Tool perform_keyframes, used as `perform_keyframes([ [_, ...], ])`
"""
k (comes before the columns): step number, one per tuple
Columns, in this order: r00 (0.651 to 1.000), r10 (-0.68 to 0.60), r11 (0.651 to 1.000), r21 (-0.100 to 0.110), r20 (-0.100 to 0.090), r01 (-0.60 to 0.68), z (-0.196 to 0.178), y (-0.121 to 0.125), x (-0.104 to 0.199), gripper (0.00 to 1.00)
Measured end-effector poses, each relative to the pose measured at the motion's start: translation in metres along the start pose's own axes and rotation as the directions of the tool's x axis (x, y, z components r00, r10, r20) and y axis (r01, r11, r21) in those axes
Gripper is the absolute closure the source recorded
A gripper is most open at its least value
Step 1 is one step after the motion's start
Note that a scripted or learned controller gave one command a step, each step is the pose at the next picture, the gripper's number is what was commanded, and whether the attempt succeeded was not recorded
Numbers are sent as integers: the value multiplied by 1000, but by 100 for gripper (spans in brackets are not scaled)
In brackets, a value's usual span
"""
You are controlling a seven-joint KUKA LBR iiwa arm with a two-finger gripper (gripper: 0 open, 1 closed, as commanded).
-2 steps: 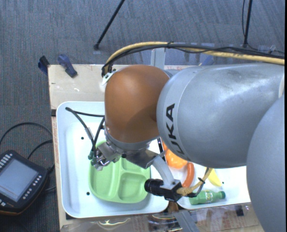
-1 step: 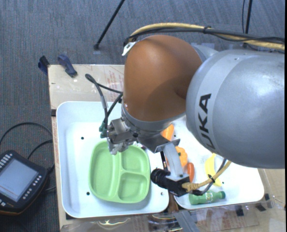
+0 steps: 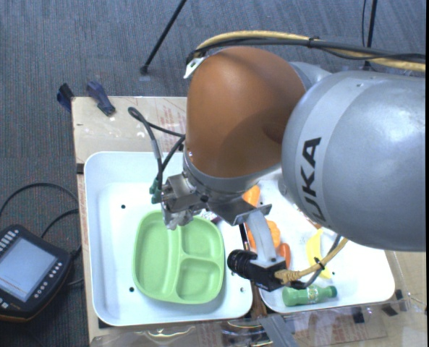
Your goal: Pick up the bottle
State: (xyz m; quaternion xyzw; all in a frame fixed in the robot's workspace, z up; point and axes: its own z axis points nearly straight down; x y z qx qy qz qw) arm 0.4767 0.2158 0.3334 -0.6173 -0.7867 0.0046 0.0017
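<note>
**Legible markings: one item found**

On my own grey arm casing (image 3: 359, 157) I read the maker's name in large black capitals, running slantwise up the shell. The letters "KUKA" can be made out, though the lowest letter is partly cut off where the shell curves away. The screen of the teach pendant (image 3: 22, 270), lying on the floor left of the bench, shows a pale display, but nothing on it can be read.

Grey carpet floor (image 3: 69, 35) beneath a tripod stand (image 3: 167, 27), beside a wooden bench (image 3: 120, 125).
</note>
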Motion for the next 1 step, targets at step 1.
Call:
perform_keyframes([
  [1, 1000, 10, 1000, -5, -1, -10, -4, 4, 19, 100],
])
